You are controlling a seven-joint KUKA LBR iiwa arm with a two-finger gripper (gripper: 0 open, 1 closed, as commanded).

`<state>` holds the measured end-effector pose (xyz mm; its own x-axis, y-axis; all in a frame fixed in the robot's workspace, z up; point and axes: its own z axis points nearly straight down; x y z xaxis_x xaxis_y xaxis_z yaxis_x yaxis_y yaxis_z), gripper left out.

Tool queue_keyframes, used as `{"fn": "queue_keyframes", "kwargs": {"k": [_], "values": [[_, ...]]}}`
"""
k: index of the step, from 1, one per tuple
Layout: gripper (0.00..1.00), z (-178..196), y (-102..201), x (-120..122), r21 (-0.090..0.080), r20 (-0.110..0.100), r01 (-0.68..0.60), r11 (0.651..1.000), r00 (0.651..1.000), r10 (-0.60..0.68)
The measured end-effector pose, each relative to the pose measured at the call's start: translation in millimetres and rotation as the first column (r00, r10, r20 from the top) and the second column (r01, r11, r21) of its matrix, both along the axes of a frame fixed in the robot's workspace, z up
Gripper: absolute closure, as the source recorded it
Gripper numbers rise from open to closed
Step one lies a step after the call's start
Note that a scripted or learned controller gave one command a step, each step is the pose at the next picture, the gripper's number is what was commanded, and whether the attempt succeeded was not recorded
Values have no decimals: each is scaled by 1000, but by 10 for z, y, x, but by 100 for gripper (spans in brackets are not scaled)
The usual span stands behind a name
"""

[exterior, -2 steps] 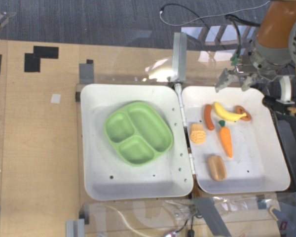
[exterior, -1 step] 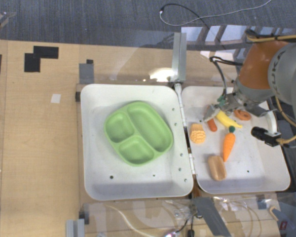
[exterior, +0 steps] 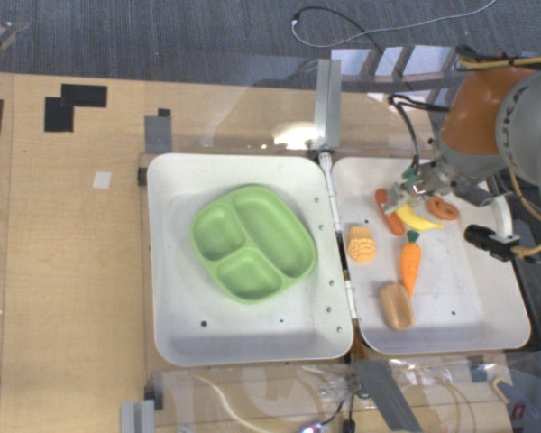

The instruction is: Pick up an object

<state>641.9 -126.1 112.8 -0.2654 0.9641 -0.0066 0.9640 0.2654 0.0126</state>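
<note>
The right-hand bin (exterior: 451, 318) holds the toy food: a yellow banana (exterior: 418, 217), a red sausage (exterior: 387, 211) just beside it, a small pretzel (exterior: 444, 209), a carrot (exterior: 410, 263), a corn cob (exterior: 362, 244) near the bin's left wall and a bread roll (exterior: 396, 306) toward the front. The left-hand bin (exterior: 176, 318) carries a green divided plate (exterior: 252, 242). The gripper (exterior: 413, 188) is seen low over the far part of the right-hand bin, directly above the cluster of banana, sausage and pretzel, and nothing can be made out between its tips; whether it is spread or pressed together cannot be told from this slanted view, since the wrist hides it. The step in hand is judged to be the descent onto one piece of that cluster, most likely the banana or the sausage. A good grasp would be helped if one piece were singled out, as the two lie touching or nearly so and a neighbour could be nudged or caught. The grip should be set across the narrow width of the chosen piece, near its middle. A slow lift is advised, because curved plastic may slip or roll.
</note>
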Motion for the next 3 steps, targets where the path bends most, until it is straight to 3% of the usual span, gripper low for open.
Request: {"fn": "queue_keyframes", "kwargs": {"k": [1,2,3], "values": [[100,747,504,230,4,-6,112,994,994,-112],[0,745,504,229,3,-7,112,994,994,-112],[0,334,-145,110,2,-8,21,1000,1000,-21]]}}
